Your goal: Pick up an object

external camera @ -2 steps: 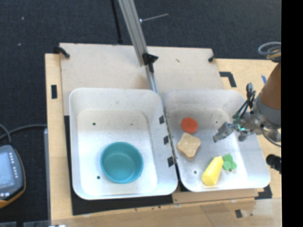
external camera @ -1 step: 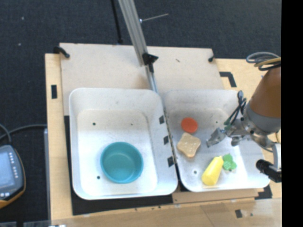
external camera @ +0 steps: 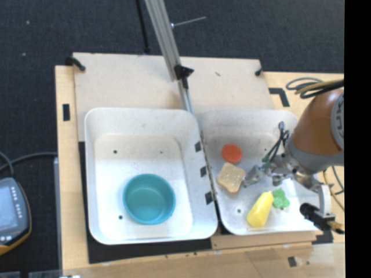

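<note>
Contents relative to the right bin [external camera: 243, 123]: orange disc [external camera: 232, 153] lying flat near its centre; tan sponge-like block [external camera: 231, 178] just below the disc; yellow elongated object [external camera: 260, 209] tilted near the front wall; small green piece [external camera: 281, 200] touching the yellow object's upper right end.

grey pendant [external camera: 10, 213], metal rail [external camera: 165, 30], cables [external camera: 304, 87]
</note>
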Robot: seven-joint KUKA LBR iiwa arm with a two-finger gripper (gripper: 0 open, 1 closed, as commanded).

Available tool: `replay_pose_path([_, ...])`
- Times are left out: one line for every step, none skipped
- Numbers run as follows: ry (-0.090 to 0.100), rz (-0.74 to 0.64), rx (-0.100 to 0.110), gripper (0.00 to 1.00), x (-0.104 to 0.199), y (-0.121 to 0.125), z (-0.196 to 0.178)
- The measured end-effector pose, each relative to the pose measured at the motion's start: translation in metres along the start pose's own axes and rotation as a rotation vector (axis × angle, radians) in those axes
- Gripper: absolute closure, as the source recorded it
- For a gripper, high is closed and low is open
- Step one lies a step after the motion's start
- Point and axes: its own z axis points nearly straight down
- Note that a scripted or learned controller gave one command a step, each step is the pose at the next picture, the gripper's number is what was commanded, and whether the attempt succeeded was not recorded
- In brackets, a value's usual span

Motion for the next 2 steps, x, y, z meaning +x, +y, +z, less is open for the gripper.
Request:
replay_pose_path([-0.001,-0.002,-0.003,0.00,-0.001,0.000,0.035])
replay_pose_path([0.000,0.004,-0.009,1.00,-0.002,0.002,0.023])
